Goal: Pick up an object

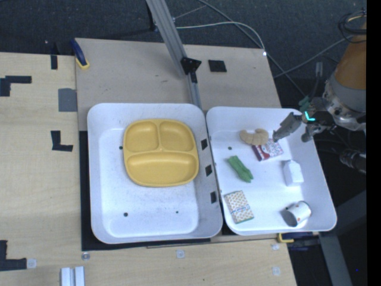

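Camera view: the gripper (296,126) hangs over the right bin's (315,210) upper right edge, its fingers spread apart with nothing between them. Just left of it lie a tan piece (254,137) and a red-and-white packet (268,151). The same bin holds a green object (240,167), white block (292,173), patterned pad (239,205) and cup (296,213); the left bin (107,219) holds a yellow tray (161,152).

- wood bench (36,159), pale top w/ black tape marks
- 2 white bins sit on it side by side, touching: left bin (101,159), right bin (315,183)
- blue/yellow clamp (79,53) at bench's back edge
- grey metal post (172,34) slants up behind bins
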Controlling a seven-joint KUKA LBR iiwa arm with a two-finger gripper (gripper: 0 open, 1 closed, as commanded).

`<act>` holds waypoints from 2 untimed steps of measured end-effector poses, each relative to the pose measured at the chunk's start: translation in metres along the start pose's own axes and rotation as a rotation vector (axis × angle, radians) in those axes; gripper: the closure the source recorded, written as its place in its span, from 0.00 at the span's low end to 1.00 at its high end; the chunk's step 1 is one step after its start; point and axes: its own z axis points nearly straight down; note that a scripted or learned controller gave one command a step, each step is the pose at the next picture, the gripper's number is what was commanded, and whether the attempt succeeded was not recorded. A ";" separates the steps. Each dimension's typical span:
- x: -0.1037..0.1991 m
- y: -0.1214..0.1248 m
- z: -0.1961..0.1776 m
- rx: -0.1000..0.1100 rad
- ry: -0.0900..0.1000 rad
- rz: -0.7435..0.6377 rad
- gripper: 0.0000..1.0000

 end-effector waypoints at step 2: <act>0.002 0.004 0.063 0.004 0.000 0.000 0.00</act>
